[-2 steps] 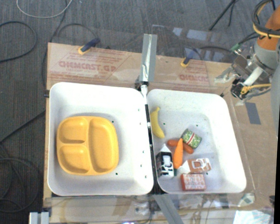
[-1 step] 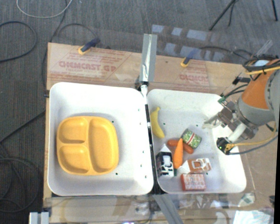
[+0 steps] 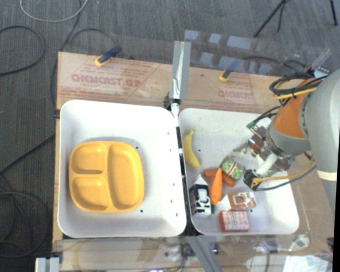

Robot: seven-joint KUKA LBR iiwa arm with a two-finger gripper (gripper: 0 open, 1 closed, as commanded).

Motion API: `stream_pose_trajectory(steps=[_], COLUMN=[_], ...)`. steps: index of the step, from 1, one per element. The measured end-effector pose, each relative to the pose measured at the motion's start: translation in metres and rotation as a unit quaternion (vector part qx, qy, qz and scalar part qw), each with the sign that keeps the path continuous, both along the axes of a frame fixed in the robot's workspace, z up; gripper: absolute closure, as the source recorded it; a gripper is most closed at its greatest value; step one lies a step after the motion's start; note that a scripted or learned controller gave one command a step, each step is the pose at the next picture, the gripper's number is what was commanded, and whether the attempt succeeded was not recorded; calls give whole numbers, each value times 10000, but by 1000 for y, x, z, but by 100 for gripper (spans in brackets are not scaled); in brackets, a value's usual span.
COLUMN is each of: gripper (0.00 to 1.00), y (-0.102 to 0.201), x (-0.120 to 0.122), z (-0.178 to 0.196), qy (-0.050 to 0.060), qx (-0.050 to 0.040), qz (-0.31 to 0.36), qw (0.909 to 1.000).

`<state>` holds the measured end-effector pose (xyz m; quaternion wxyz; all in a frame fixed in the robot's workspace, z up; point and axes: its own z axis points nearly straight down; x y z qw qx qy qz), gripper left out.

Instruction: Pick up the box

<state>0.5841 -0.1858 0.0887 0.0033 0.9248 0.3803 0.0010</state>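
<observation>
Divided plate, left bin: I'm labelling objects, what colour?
The divided plate is yellow, seen in the camera view.

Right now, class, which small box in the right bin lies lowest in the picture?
The red flat cardboard box, below the orange-and-white box and black-and-white carton.

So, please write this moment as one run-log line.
task: pick up box | gripper: over right bin | red box: lying in right bin, apart from gripper

The left bin (image 3: 79, 118) holds a divided tray (image 3: 106, 176); the right bin (image 3: 217, 123), banana (image 3: 190, 149), carrot (image 3: 215, 187) and box (image 3: 234, 221).
</observation>
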Motion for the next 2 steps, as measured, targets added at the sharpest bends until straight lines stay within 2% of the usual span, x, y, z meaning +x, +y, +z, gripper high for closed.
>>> stream_pose_trajectory(steps=[1, 2], gripper=[0, 0], y=[85, 88], x=[31, 31], z=[0, 0], qy=[-17, -19], qx=[18, 13], qz=[-602, -690], qw=[9982, 9976])
